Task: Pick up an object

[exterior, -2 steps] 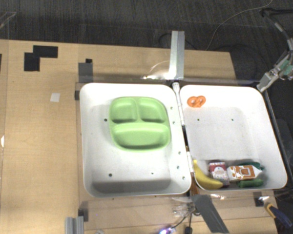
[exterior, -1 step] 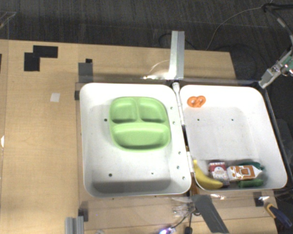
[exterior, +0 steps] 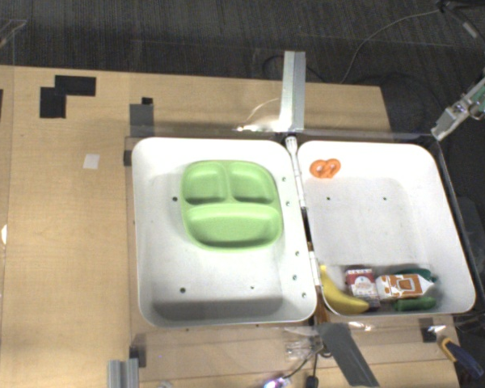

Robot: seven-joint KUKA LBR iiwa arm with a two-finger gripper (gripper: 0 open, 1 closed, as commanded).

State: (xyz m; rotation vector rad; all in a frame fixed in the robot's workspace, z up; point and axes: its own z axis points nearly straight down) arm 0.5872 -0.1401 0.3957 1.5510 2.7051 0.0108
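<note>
No object has been picked up as things lie, and the step in hand is judged to be the approach; the gripper is seen high at the view's right edge, beyond the far right corner of the right bin, well apart from everything in it. Whether the jaws are spread or pressed together cannot be told, since the tool is small and blurred there; nothing is seen held or touched by it.

The candidates are gathered in the right bin; a small orange pretzel-shaped item lies alone near the far left corner, while a banana, a small red packet, an orange-and-white carton and a green item are crowded together along the near wall. In the left bin a green divided tray lies near the middle.

A clean grasp would probably be best served by the isolated orange item, as free space is left around it; the clustered things should be approached with care, because neighbours and the near wall could be struck; a vertical descent centred over the chosen thing would be advisable before any closing.
</note>
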